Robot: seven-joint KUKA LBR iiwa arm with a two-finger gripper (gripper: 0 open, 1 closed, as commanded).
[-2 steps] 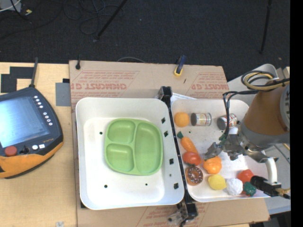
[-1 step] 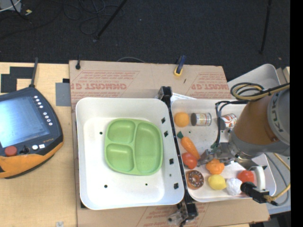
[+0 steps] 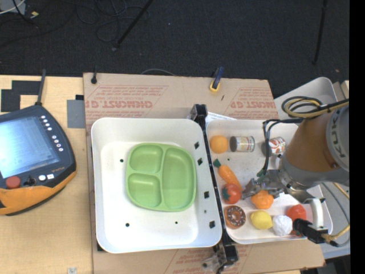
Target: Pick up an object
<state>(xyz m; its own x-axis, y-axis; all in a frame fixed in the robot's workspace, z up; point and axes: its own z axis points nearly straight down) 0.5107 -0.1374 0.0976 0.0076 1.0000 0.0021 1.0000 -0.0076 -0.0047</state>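
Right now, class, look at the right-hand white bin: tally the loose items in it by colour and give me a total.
Orange: 3, the round orange fruit, the long orange carrot, the small orange piece by the gripper
Red: 2, tomato, red piece
Yellow: 1, lemon
White: 1, crumpled lump
Brown: 1, doughnut
Clear: 1, jar
Total: 9

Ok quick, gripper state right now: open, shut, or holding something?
Gripper: cannot be told. It is down in the right bin, among the toy food beside the small orange fruit.
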